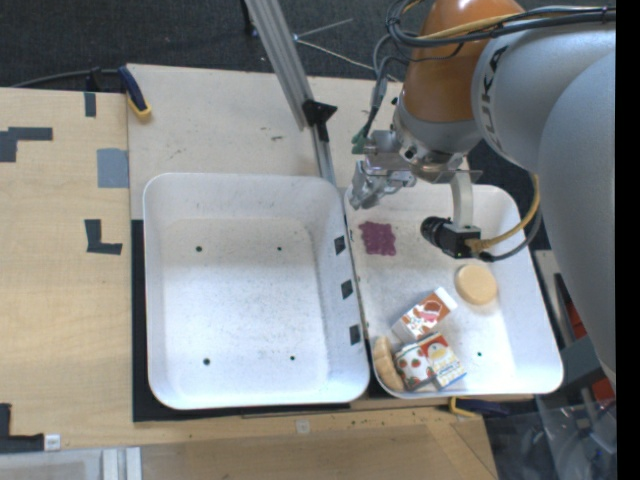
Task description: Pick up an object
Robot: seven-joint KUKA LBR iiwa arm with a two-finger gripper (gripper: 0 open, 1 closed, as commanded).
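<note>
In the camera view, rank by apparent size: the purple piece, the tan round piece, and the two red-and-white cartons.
1. Lower carton
2. Upper carton, close to the first, so that order is unsure
3. Tan round piece and purple piece look alike.

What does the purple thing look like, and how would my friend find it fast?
Look in the right bin, the one the grey arm reaches over. Near its far end, just below the gripper, lies a small flat purple patch. Everything else there is tan, like the round disc, or red and white, like the two cartons; it alone is purple.

Pale wooden bench (60, 298); dark carpet floor (120, 13) behind
</note>
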